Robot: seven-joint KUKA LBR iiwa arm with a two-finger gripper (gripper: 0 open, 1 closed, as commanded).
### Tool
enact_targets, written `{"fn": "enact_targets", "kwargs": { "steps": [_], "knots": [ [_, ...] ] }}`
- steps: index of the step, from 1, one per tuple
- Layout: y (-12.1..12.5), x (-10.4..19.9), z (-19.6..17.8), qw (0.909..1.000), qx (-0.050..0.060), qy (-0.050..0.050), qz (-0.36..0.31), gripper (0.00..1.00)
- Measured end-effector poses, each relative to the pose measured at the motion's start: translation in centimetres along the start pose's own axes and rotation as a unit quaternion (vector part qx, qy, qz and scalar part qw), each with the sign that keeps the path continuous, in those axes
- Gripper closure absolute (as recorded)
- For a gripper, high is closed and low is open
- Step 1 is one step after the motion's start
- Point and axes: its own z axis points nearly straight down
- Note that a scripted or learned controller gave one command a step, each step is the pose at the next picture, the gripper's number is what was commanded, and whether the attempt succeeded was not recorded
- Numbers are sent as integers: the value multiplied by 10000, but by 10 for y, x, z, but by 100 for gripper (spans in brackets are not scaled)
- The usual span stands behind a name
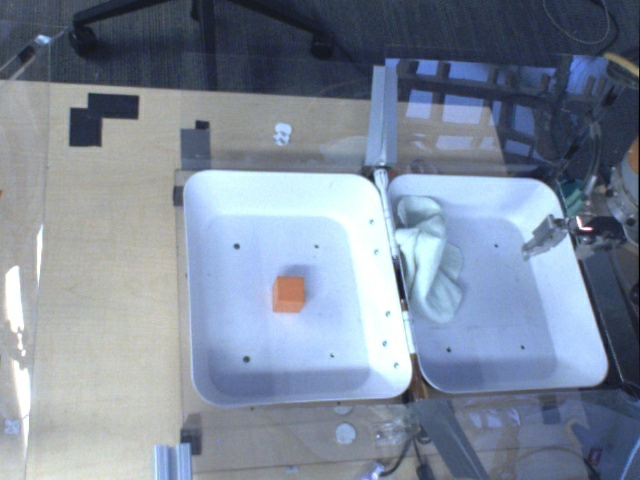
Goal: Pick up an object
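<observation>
Orange cube in left bin, pincer well apart

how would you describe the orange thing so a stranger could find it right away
Look in the left white bin. Near its middle sits a small orange cube, alone on the floor. The crumpled white cloth lies in the other bin.

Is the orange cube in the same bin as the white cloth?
No, the orange cube sits alone in the left bin; the white cloth lies in the right bin.
</observation>
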Motion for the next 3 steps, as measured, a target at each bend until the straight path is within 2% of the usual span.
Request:
{"fn": "enact_targets", "kwargs": {
  "steps": [1, 2, 3],
  "knots": [
    [34, -22, 139, 9952, 10, 1, 983, 0],
    [36, -21, 128, 9953, -14, 2, 966, 100],
    [38, -20, 117, 9955, -32, 2, 944, 100]
  ]
}}
